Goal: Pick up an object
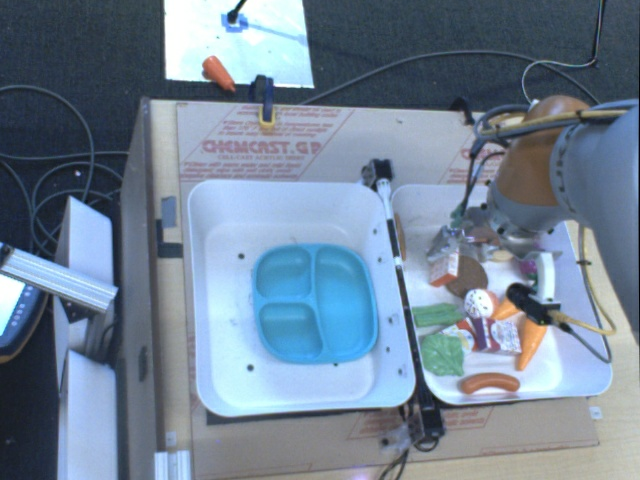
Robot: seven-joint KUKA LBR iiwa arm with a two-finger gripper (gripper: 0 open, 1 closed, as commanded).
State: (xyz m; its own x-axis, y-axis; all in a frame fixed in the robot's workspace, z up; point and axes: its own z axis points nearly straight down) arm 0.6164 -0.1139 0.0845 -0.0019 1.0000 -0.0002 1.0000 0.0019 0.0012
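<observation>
Gripper (452, 240) is seen low in right bin (590, 368), just above small carton (446, 267) at heap's upper-left; grip state can't be told, nothing seen held. Sausage (489, 382) and carrot (533, 340) lie nearer. Blue 3-section tray (313, 303) sits in left bin (215, 268).

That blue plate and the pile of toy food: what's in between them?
In the camera view, the two bins' touching white rims lie between the blue plate and the toy food, plus a bare strip of the left bin's floor.
</observation>
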